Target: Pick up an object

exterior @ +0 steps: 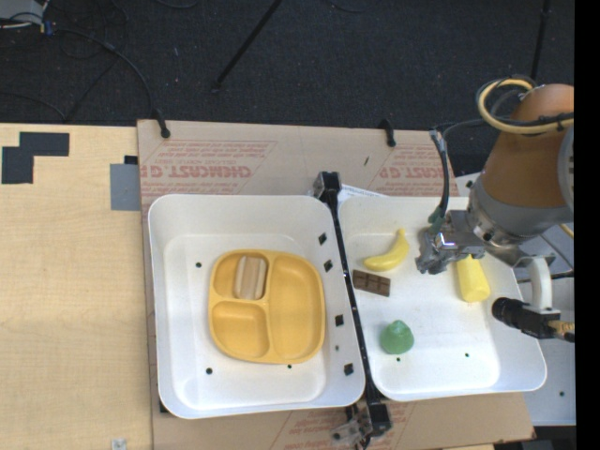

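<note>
Hovering low in the right bin (506,368), the hand (433,256) sits between a banana (390,252) and a yellow block (472,279), holding nothing visibly; its spread I cannot tell. Nothing is lifted yet, so the pick remains undone.

I see two bins side by side. In the left bin (178,251) lies a divided plate (267,306), with a small bread-like piece (249,277) in its rear-left compartment. In the right bin (469,368), a banana (391,252) lies toward the back, a chocolate bar (371,283) just in front of it, a rounded toy (397,337) nearer still. The gripper (433,251) hangs right of the banana, a block (472,279) beside it.
</note>
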Robot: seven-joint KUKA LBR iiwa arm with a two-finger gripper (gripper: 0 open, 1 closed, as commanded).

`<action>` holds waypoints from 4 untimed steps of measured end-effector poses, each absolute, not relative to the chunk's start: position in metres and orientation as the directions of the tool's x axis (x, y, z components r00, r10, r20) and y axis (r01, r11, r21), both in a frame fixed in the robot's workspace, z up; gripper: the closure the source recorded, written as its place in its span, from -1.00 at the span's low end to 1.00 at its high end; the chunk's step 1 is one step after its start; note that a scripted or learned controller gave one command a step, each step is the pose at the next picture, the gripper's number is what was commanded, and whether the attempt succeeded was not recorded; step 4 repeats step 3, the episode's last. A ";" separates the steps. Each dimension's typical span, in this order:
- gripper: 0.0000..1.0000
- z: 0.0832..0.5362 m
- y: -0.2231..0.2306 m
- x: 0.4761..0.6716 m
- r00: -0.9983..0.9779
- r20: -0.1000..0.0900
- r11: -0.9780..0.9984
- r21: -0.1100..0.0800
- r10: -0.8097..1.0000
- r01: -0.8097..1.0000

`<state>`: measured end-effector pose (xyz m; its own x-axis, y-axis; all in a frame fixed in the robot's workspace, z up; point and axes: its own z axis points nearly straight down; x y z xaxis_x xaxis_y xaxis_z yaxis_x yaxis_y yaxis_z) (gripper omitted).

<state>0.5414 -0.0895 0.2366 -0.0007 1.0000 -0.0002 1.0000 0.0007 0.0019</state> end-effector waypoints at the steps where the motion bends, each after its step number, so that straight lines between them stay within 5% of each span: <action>1: 1.00 0.226 -0.038 0.539 -0.004 0.002 0.004 -0.004 1.000 1.000; 3: 1.00 0.216 0.074 0.528 -0.006 0.002 0.006 -0.005 1.000 1.000; 4: 1.00 0.216 0.074 0.528 -0.006 0.002 0.006 -0.005 1.000 1.000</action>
